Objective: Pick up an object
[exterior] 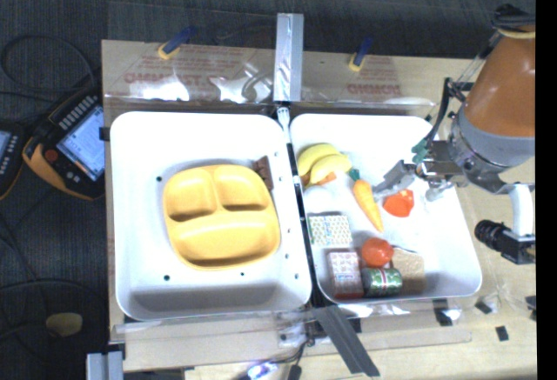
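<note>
Reaching in from the right, the grey arm with its orange band (509, 87) is cut off by the frame edge, and its two-finger gripper (416, 181) hangs over the right white bin (452, 235) with fingers spread apart, the small red-orange object (399, 203) lying just beneath them, not clamped as far as can be made out. That bin holds two yellow bananas (320, 163), one orange carrot (367, 203), one red tomato (377, 251), one green can (383, 282) and two small printed boxes (330, 230), partly overlapping. One yellow compartment tray (222, 215) fills the left white bin (139, 283).
</note>
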Robot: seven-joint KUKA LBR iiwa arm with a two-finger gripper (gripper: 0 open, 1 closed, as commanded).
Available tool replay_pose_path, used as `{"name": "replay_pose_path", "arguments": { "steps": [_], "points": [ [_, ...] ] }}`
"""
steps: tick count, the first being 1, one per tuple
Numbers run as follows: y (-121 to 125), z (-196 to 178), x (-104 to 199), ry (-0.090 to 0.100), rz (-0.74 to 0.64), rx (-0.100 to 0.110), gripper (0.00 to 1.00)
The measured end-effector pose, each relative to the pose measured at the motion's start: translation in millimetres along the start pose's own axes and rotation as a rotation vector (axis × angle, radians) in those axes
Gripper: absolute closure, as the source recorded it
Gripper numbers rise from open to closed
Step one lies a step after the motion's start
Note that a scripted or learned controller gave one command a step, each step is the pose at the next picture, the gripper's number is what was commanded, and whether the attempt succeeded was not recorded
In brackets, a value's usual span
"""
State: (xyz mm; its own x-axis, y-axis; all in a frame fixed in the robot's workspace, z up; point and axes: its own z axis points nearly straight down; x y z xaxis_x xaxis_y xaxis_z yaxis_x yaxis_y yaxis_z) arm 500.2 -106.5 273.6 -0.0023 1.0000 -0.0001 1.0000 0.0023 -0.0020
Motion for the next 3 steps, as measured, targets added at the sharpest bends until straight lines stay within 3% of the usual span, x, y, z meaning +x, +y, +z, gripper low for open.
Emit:
{"name": "replay_pose_path", "arguments": {
  "steps": [1,2,3],
  "points": [
    [53.5,184.3,-6.4,-0.001,0.168,-0.012,0.0],
    [114.6,173.3,-15.5,0.0,0.105,0.0,0.0],
    [113.7,165.5,-14.9,0.003,0.106,0.004,1.0]
  ]
}}
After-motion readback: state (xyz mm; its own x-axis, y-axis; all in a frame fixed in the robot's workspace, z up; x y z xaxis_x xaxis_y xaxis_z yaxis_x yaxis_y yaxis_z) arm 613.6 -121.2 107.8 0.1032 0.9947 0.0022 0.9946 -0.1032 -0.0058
